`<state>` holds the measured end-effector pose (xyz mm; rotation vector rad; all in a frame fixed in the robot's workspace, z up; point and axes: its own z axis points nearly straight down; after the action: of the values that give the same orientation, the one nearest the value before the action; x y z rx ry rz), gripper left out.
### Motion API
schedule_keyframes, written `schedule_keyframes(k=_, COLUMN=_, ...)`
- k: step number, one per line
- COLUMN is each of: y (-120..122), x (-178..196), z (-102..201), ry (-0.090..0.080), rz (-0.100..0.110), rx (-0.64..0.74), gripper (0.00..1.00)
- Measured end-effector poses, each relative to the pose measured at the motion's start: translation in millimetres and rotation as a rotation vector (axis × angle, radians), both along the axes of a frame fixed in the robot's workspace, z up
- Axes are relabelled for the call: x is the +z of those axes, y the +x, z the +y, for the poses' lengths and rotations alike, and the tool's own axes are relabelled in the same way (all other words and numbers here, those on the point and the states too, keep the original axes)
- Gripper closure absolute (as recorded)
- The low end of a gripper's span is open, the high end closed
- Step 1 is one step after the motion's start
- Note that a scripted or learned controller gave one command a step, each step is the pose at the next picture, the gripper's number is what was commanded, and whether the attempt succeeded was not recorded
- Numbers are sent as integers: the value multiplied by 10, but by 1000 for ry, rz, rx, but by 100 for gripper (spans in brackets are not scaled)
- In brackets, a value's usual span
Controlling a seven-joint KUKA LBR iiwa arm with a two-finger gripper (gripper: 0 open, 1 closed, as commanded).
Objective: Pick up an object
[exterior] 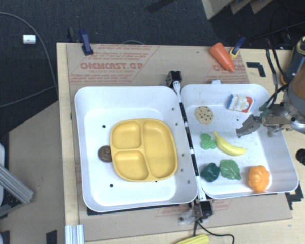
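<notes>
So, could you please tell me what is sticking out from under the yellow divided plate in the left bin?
A small brown round object shows at the left edge of the yellow plate. Its right part is covered, so I cannot tell what it is.

on the brown board (117, 60) that covers the worktop we read large red letters, "chemcast gp", just beyond the left bin (86, 136). smaller red lines run above and below that word, too fine for us to make out. the small red and blue packet (239, 103) bears print we cannot read.
</notes>
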<state>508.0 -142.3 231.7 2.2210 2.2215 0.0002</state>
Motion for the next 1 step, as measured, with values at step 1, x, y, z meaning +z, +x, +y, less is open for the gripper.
schedule_keyframes(k=1, y=266, x=-1471, z=-99, ry=0, rz=-1, rx=-1, gripper=0)
